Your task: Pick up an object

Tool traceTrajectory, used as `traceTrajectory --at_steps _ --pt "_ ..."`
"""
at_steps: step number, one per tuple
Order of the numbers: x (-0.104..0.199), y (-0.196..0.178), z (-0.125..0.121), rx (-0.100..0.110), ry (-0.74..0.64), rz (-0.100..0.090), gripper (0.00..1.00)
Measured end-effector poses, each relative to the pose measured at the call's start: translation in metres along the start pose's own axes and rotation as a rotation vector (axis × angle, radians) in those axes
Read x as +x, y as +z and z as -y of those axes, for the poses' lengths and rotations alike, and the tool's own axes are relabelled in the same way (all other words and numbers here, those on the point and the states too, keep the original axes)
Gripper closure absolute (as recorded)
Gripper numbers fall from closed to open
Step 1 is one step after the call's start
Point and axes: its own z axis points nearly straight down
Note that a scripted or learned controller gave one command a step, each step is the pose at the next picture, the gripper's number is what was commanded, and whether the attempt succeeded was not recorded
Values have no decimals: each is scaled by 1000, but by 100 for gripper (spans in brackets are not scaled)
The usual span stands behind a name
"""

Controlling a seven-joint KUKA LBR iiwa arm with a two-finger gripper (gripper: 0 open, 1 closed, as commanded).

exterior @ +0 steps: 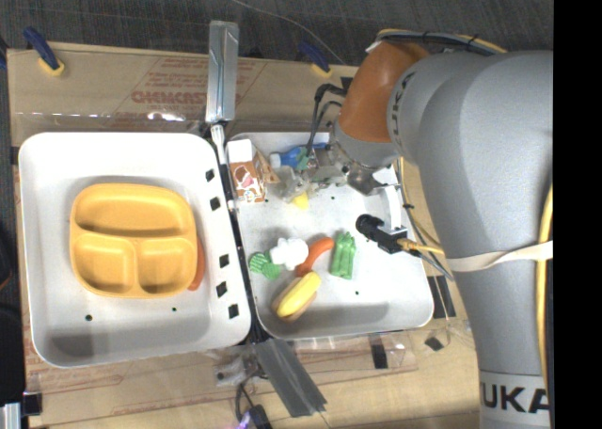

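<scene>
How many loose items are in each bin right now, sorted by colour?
Left bin:
Yellow divided tray: 1

Right bin:
Yellow banana-shaped toy: 1
Green bottle: 1
Green and white piece: 1
Orange piece: 1
Printed small box: 1

Total: 6. Small bits under the pincer are too cluttered to count.

Two bins sit side by side on the bench [113,79], touching along a shared middle edge. The left bin [38,230] holds a divided tray [134,239] lying near its centre. In the right bin [404,300], a small box [247,181] stands in the far left corner, against the shared edge. Beside it along the far edge, the gripper [315,173] is down among a few small items. Toward the near edge lies a cluster: a banana [297,294] nearest the near edge, a carrot [314,255] behind it, a small bottle [342,257] to the right of the carrot, and a cauliflower piece [285,254] to its left.
</scene>
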Motion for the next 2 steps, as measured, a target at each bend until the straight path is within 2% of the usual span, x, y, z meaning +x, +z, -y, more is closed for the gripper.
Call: traceTrajectory --at_steps 1,2 --pt "13 8 -17 1 -82 2 100" --pt "85 -98 -24 -14 -87 2 100"
